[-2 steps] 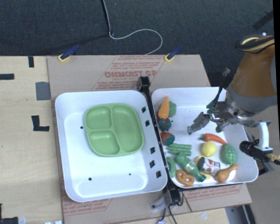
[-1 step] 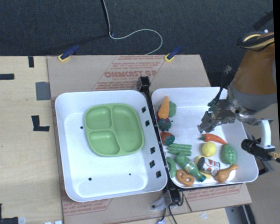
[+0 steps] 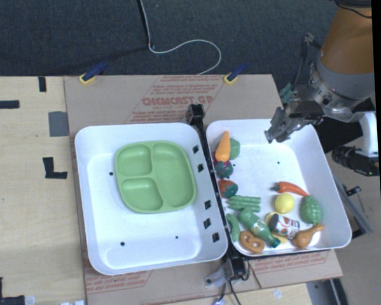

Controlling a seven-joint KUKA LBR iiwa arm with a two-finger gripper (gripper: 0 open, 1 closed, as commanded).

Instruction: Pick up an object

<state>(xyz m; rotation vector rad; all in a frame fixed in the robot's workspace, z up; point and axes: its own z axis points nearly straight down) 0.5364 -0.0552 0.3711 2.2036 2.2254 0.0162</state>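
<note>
While the tool [image 3: 280, 130] hangs over the upper right part of the right bin [image 3: 318, 149] with nothing between its fingers, and whether they are spread or pressed together cannot be told, the step in hand looks like the approach. The toy food lies lower and leftward: a carrot [image 3: 222, 145] by the divider, a red chili [image 3: 291, 188], a lemon [image 3: 283, 203], green beans [image 3: 244, 201]. Next, the tool must travel down to one piece, and crowding there may hinder it; the left bin [image 3: 97, 185] holds a green divided plate [image 3: 156, 176].

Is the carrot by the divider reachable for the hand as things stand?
Probably yes. The hand hangs over the right bin's far side, bare white floor lies between it and the carrot, and nothing lies on top of the carrot.
</note>
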